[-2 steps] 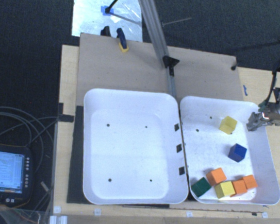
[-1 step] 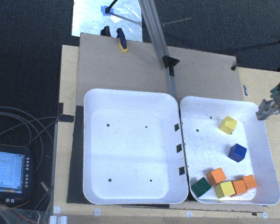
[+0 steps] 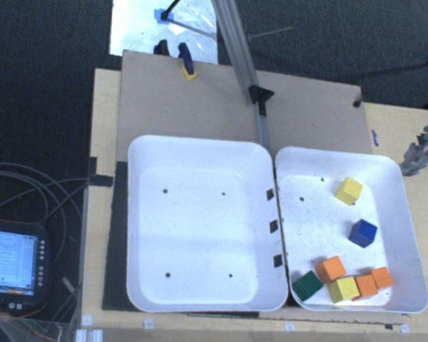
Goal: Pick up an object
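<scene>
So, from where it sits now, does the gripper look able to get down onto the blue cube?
Probably yes. The blue cube stands alone in the right bin, apart from the other cubes, nothing over it. The gripper sits just beyond that bin's far right corner.

All the blocks lie in the right bin (image 3: 407,213). A yellow cube (image 3: 348,190) sits alone toward 12 o'clock, turned a little askew. A dark blue cube (image 3: 363,232) rests near the bin's middle, apart from the others. Along the 6 o'clock wall five blocks crowd together: a green cube (image 3: 307,285) at 7 o'clock, an orange cube (image 3: 330,268) just above it, a second yellow cube (image 3: 344,288), then two orange blocks (image 3: 366,284) (image 3: 382,276) toward 5 o'clock.
</scene>
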Tool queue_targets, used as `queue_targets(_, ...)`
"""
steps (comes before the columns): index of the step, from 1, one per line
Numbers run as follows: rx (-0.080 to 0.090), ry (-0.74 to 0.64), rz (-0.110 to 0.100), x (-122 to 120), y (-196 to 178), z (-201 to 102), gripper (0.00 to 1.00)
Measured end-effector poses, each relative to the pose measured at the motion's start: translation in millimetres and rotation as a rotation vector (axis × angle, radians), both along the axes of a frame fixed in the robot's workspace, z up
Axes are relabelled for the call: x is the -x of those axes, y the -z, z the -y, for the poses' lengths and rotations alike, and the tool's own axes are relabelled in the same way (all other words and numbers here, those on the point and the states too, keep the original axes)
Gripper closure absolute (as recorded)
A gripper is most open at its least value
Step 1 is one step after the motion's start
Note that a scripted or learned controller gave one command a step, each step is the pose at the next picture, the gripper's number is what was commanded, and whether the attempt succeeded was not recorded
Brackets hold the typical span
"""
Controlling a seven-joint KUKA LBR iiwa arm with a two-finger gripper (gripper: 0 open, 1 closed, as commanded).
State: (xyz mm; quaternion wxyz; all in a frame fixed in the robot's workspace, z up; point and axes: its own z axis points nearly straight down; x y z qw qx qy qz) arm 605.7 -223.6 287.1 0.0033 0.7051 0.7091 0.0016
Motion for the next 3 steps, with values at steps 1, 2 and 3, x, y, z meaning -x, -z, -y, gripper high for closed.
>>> queue_targets(1,-0.003,-0.004,-0.005,1,4,-43,1.0)
queue_targets(2,-0.004,-0.005,-0.005,-3,6,-99,1.0)
queue_targets(3,-0.004,-0.005,-0.005,2,2,-148,1.0)
